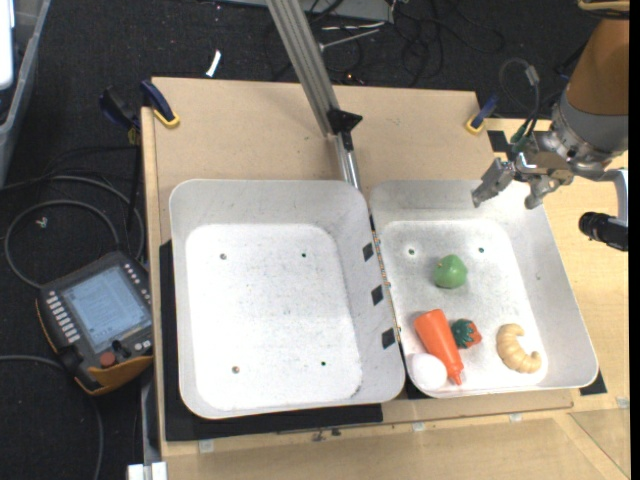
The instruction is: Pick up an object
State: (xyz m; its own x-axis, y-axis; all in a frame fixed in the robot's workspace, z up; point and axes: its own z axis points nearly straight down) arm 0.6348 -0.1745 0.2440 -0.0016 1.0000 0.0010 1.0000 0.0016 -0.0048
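The right bin (540, 238) holds a green round object (451, 271), an orange carrot (439, 340), a white egg-like ball (429, 371), a small red and green toy (465, 333) and a tan croissant (518, 348). My gripper (514, 190) hangs above the bin's far right corner, away from all of them. Its two fingers are spread apart with nothing between them.
The left bin (190, 268) lies beside the right one, with black clips along their shared edge. A slanted metal pole (305, 53) rises behind the bins. A teach pendant (98, 313) lies on the floor at the left.
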